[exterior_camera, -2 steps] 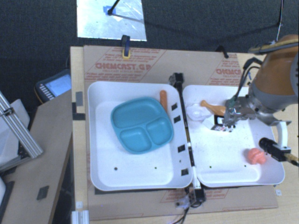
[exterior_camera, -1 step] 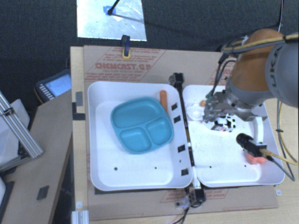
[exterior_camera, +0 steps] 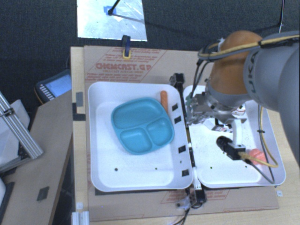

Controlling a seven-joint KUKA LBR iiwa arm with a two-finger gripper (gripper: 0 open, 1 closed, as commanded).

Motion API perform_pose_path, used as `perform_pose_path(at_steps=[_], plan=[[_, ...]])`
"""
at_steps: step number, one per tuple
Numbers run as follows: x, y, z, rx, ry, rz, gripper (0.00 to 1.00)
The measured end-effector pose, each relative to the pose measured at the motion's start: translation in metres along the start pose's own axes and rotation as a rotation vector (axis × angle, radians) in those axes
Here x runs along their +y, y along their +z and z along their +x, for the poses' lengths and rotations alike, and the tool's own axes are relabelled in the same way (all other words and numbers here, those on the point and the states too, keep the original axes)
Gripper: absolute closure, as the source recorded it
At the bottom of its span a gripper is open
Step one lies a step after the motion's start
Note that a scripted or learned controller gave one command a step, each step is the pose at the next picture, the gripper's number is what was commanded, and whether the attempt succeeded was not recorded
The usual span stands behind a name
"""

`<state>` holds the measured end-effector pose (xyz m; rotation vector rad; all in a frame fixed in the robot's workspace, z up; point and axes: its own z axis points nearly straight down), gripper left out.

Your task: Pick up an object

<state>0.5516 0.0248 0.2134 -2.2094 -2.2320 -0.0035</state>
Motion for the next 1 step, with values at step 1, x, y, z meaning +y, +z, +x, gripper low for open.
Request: perform_pose_path(at_steps=[1], plan=[[0.0125, -0.0147, 0.0533, 0.001, 0.0, -0.002, 1.0]])
